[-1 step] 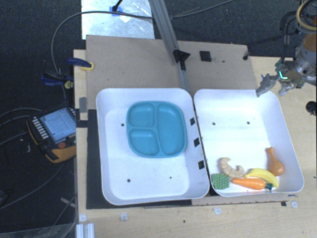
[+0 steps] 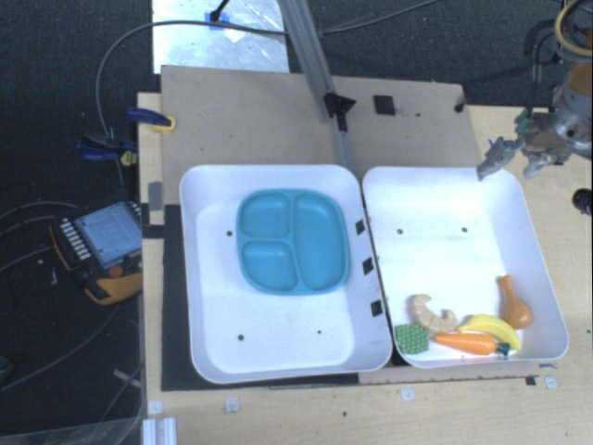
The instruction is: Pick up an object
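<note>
Near edge of right bin point(image 2: 533, 239): toys bunched in its near corner. Green piece point(image 2: 413, 338) leftmost, against the near wall. Carrot point(image 2: 466, 343) lies flat along that wall, orange with a green tip. Banana point(image 2: 491, 326) touches it just behind, yellow, curved. Beige piece point(image 2: 432, 314), knobbly, sits left of the banana. Orange drumstick-shaped toy point(image 2: 514, 304) lies rightmost, near the right wall, narrow end pointing far.

Left bin point(image 2: 199, 276): blue three-part plate point(image 2: 294, 241) lying flat, toward the far half.

Pincer point(image 2: 517, 155) is well apart from the toys, at the right bin's far right corner, above the rim. Two fingers spread wide, nothing between them. The toys sit diagonally across the bin floor from it, all nearer the camera.

Arm enters at upper right; wrist tilted, grey body partly cut by the frame edge.

Farther: bare table point(image 2: 250, 109), a slanted grey pole point(image 2: 310, 44).
</note>
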